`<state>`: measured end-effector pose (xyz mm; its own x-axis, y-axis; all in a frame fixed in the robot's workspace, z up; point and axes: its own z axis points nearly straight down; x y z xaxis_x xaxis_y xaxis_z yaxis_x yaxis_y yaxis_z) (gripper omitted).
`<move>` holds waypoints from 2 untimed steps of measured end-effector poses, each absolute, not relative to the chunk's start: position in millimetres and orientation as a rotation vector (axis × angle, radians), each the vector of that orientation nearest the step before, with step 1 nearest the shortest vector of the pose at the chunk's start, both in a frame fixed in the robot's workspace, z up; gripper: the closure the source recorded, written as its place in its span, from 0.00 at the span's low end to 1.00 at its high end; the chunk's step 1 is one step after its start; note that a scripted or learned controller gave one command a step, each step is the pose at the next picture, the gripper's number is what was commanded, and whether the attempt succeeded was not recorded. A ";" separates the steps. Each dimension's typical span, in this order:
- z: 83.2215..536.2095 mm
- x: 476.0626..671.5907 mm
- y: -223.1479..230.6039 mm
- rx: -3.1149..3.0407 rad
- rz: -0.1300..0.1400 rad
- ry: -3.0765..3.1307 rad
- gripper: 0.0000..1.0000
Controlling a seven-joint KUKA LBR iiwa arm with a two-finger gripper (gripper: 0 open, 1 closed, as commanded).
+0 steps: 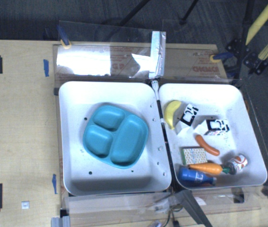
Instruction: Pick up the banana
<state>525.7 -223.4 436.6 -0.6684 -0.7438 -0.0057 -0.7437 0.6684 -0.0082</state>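
Note:
A yellow banana (pixel 172 113) lies in the right bin (pixel 233 98), near that bin's upper left, close to the divider between the two bins. Just to its right, almost touching it, sits a small black-and-white block (pixel 188 114).
The left bin (pixel 72 103) holds a blue sectioned plate (pixel 115 135). In the right bin are a second black-and-white block (pixel 217 126), an orange sausage (pixel 207 145), a speckled sponge (pixel 193 154), a carrot (pixel 207 168), a blue bottle (pixel 195 176) and a small red-and-white can (pixel 237 163).

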 end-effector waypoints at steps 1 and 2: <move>433.2 499.8 -222.7 -1.804 -0.001 2.568 1.00; 435.8 480.1 -222.9 -2.380 0.002 2.047 1.00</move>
<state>480.1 -222.9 435.8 0.1496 -0.9887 -0.0025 -0.9887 -0.1496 -0.0006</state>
